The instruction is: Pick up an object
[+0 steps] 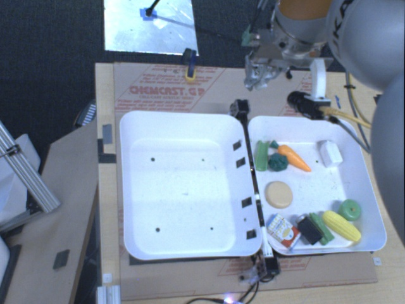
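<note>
The right bin (370, 189) holds several small objects. At its back lie a green pod (261, 155), a dark green broccoli piece (277, 163), an orange carrot (295, 158) and a white block (329, 152). A tan round disc (279, 194) sits in the middle. Along the front are a red and white box (283, 232), a black block (309, 230), a yellow corn cob (342, 225) and a green round piece (349, 209). My gripper (257, 79) hangs high above the bench behind the bins, well away from every object, with nothing visible in it.
The left bin (130, 189) stands beside the right one, with black clips (242, 163) along the shared wall. A blue and yellow clamp (189, 65) sits on the cardboard behind the left bin. A metal frame (25, 176) stands at the far left.
</note>
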Motion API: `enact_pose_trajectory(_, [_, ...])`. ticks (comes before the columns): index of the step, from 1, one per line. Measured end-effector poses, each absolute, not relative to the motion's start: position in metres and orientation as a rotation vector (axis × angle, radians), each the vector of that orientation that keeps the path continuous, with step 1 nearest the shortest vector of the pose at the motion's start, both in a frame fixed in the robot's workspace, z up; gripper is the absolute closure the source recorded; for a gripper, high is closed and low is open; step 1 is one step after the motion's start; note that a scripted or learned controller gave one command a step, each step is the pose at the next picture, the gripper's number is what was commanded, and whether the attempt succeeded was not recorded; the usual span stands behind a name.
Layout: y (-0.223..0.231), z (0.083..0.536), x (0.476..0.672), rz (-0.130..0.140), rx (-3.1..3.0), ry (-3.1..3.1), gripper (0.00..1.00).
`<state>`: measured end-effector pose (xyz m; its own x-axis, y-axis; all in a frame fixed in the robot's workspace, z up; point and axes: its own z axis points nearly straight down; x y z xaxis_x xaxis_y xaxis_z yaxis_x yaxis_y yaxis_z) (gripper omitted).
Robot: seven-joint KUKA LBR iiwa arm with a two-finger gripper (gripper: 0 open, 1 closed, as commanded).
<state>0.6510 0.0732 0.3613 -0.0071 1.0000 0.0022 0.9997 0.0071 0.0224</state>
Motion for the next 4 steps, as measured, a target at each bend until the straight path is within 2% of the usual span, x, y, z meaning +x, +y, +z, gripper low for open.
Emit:
enact_pose_trajectory(1, [0.066, 0.546, 0.644, 0.026, 2.205, 2.218, 1.00])
enact_pose_trajectory(2, [0.026, 0.440, 0.669, -0.010, 2.227, 2.221, 1.00])
enact_pose_trajectory(3, [0.004, 0.377, 0.668, -0.006, 2.225, 2.222, 1.00])
enact_pose_trajectory(4, [0.093, 0.274, 0.621, -0.009, 2.215, 2.241, 1.00])
